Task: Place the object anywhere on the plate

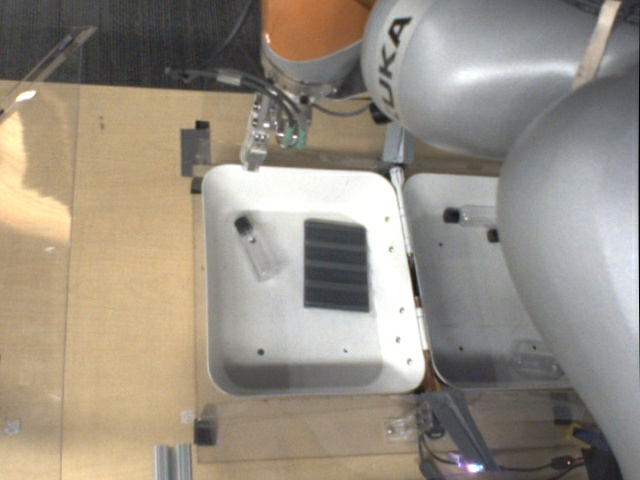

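A dark ribbed rectangular plate lies flat in the middle of the left bin. To its left lies a small clear vial with a black cap, tilted, about a hand's width from the plate's edge. My gripper hangs under the orange wrist band, over the back rim of the left bin, behind the vial and apart from it. Nothing shows in its grasp.
The right bin holds another clear vial with a black cap near its back wall and a clear object at its front. The big grey arm covers most of that bin. A black bracket stands at the left bin's back corner.
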{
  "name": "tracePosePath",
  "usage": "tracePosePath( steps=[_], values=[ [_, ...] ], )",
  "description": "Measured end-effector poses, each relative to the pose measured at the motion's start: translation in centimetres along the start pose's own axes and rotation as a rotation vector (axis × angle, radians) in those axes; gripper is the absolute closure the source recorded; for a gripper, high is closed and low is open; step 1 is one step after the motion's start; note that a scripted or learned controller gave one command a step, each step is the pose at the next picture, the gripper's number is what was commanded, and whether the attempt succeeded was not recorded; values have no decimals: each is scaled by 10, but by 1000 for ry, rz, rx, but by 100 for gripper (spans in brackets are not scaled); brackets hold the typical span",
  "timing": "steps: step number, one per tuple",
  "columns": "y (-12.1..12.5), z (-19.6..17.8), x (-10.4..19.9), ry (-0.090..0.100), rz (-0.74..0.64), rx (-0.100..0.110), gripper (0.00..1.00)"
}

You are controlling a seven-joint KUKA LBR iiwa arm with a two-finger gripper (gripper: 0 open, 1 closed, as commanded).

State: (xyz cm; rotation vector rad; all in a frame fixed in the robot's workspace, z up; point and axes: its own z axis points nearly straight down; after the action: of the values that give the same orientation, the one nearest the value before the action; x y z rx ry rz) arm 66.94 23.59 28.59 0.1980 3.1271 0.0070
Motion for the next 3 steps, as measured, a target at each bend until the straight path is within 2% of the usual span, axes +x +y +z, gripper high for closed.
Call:
tracePosePath(
  steps=[1, 2, 3],
  values=[
    [-1, 124, 4, 0, -805, -3, 100],
    [-2, 117, 0, -1, -844, -3, 100],
    [-6, 189, -2, -11, -929, -2, 100]
  ],
)
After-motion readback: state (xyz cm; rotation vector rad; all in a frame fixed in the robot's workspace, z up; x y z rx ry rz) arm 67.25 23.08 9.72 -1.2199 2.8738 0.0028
